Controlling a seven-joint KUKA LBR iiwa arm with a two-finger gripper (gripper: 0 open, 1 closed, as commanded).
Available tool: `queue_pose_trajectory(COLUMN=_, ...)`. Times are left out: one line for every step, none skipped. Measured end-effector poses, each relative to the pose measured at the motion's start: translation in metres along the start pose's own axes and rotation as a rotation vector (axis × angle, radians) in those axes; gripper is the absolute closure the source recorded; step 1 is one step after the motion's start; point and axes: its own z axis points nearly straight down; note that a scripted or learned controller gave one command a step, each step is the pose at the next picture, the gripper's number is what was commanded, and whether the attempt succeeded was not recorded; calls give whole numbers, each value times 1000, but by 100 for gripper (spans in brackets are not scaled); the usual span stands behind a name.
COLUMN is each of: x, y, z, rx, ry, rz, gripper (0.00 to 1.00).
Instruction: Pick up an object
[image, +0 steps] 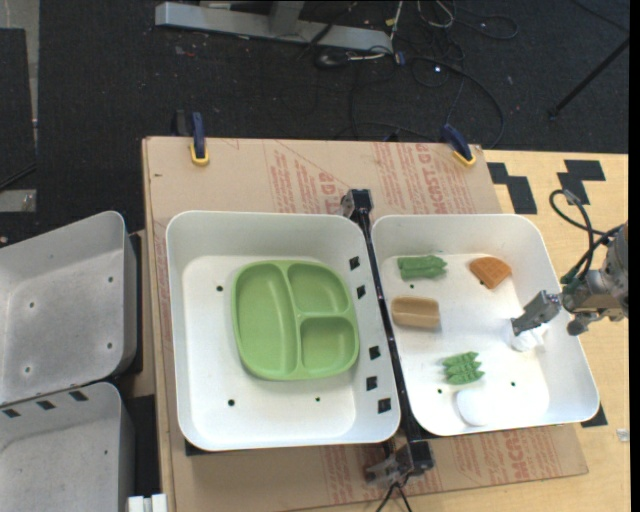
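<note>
In right bin (560, 300): gripper (532, 325) directly above small white object (527, 342).

Gripper (528, 326): we see a small grey metal pincer with darker, slim finger pieces; detail blurs at this size.
Wrist block (598, 290): just behind the pincer we make out a boxy grey housing, mottled light and dark.
Cable (585, 240): behind and above the pincer we spot thin black leads looping.
</note>
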Motion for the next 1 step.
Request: queue_pose_trajectory(x=0, y=2, z=-5, rx=-10, ry=-3, rz=-3, gripper=0)
